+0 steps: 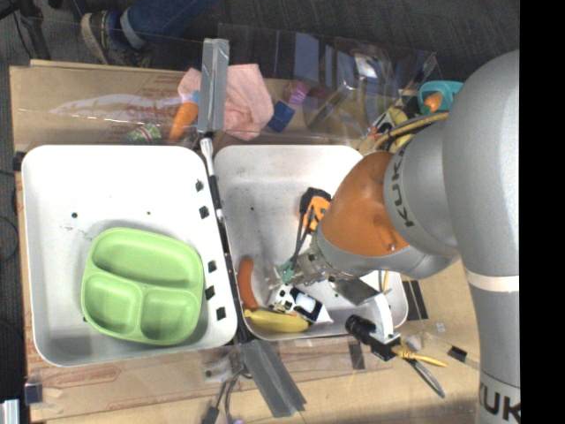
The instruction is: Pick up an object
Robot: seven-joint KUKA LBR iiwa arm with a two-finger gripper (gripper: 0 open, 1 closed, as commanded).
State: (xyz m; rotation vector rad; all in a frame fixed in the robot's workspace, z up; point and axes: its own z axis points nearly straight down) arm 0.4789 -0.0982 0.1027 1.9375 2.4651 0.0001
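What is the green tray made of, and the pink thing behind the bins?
The green tray looks like moulded plastic: one even colour, rounded edges, three smooth compartments and a soft sheen. The pink thing looks like cloth, since it lies crumpled in soft folds with a matt surface. The bins look like hard white plastic or coated metal; their smooth, slightly shiny look leaves that open.

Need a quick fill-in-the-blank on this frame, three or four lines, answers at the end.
1. The green divided plate lies in the ____ bin.
2. The banana lies along the near wall of the ____ bin.
3. The band above the arm's wrist is ____ in colour.
4. The plate has ____ compartments.

Missing words: left; right; orange; three
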